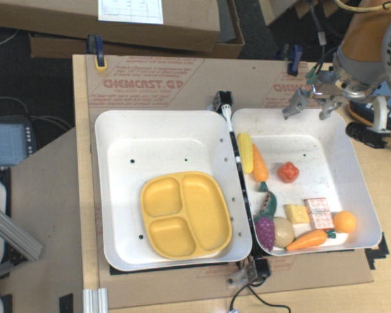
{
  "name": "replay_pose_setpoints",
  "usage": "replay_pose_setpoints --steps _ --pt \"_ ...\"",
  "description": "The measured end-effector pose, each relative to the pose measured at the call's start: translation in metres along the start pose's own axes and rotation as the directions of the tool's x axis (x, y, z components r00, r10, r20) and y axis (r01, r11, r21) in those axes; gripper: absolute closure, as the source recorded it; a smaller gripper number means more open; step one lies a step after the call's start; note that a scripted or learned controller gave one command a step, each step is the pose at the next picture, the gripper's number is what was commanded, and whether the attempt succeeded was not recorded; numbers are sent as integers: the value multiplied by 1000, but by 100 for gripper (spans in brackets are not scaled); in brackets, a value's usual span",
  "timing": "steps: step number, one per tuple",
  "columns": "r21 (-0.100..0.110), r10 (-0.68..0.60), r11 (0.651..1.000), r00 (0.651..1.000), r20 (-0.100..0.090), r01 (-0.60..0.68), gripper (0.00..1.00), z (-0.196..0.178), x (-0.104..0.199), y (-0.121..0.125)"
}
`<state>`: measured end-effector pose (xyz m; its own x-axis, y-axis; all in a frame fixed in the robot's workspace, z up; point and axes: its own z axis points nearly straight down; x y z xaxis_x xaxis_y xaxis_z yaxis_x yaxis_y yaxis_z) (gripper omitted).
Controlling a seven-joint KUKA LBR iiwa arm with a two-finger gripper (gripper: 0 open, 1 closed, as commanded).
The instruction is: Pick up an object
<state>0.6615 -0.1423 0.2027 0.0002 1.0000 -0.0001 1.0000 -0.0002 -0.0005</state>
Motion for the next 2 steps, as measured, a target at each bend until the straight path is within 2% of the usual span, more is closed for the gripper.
replay_pose_setpoints --steps 1,2 --pt "13 0 1000 1000 -4 0 0 105 26 -43" --pt "6 2 1000 1000 -2 -2 0 119 12 -77"
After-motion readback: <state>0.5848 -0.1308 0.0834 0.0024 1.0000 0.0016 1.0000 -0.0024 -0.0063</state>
